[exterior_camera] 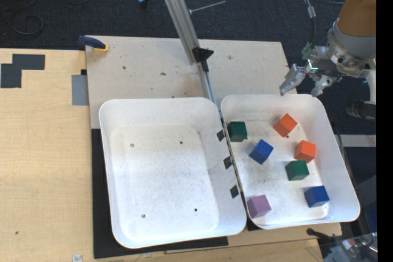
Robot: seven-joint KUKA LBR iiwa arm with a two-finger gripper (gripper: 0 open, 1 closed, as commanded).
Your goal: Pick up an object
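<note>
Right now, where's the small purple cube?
In the camera view, the small purple cube sits in the right white bin, at its near-left corner beside the divider, left of a blue cube.

seven cubes [285,125] | orange, green, blue, purple | right bin [344,205]

No legible text, labels, brands, numbers or signs anywhere in the camera view.
</note>
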